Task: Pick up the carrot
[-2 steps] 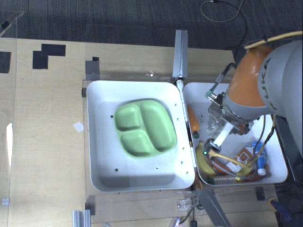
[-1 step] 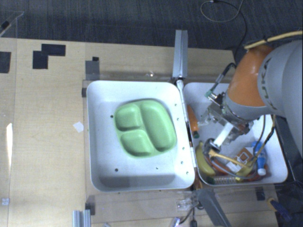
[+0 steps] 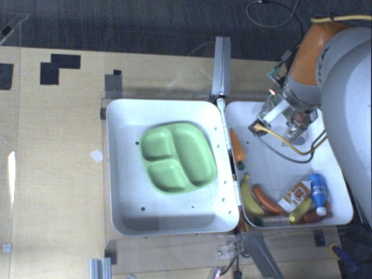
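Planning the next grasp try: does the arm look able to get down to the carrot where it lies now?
Probably yes, though it is tight. The carrot lies uncovered in the right bin, with the pincer above the same bin. But the carrot rests against the left wall, which may crowd one side of the grasp.

Occlusions and cut-offs, right bin area

Arm cut off by the right and top edges, hiding the right bin's far right wall and corner. Gripper fingertips too small and cluttered with yellow cable to read. Carrot lies tight against the divider wall, its green end blurred. Pile at the near end: small carton partly under the blue bottle, print unreadable; red item mostly buried, possibly a pepper.
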{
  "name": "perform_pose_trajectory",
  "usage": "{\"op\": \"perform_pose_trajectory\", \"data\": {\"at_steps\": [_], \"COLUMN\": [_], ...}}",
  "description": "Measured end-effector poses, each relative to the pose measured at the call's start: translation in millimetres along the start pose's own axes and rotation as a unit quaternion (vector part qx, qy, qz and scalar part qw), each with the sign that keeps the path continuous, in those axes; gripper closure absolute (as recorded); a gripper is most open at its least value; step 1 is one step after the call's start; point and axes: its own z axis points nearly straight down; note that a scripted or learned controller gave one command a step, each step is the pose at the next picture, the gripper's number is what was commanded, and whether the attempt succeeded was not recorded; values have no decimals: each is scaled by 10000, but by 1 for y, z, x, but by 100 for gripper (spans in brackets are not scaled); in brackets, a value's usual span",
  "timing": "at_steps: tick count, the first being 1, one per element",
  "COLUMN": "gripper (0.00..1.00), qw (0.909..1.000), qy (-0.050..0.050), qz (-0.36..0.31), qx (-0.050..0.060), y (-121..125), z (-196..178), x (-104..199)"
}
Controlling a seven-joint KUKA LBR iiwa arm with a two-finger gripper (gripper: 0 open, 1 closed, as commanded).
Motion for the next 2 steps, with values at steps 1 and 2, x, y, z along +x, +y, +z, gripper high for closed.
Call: {"op": "perform_pose_trajectory", "data": {"at_steps": [1,2], "gripper": [0,100], "qw": [9729,9726], "qy": [21,55], "qz": [-2314,-2322], "qx": [-28,-50], "y": [40,40], "z": [96,83], "x": [-37,-33]}}
